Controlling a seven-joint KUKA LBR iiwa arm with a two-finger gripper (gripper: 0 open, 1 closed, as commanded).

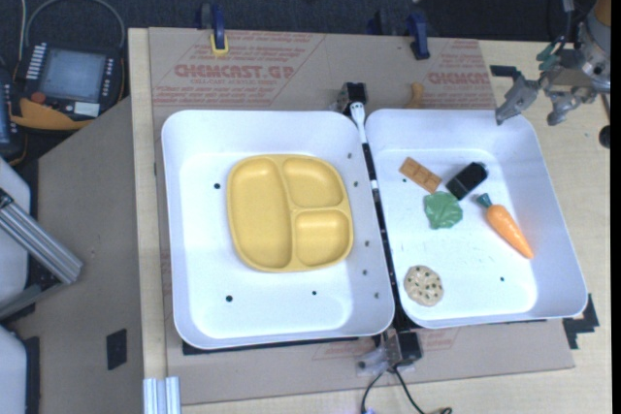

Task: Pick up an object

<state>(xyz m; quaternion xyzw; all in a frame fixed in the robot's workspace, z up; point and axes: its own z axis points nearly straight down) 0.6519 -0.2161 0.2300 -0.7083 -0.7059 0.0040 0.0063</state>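
1. Our jaws (535,105) hang spread apart, grasping nothing, above the right bin's (553,199) far corner.
2. We see the carrot (508,228), black block (466,180) and cookie (423,284) lying inside it.

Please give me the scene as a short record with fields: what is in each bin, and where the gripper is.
left bin: one yellow divided tray, three compartments
right bin: brown cracker, black block, green toy, carrot, cookie
touching: black block and cracker lie close together; cookie lies apart, near the front
gripper: above the far right corner of the right bin, fingers spread, nothing between them
task state: no object picked up yet
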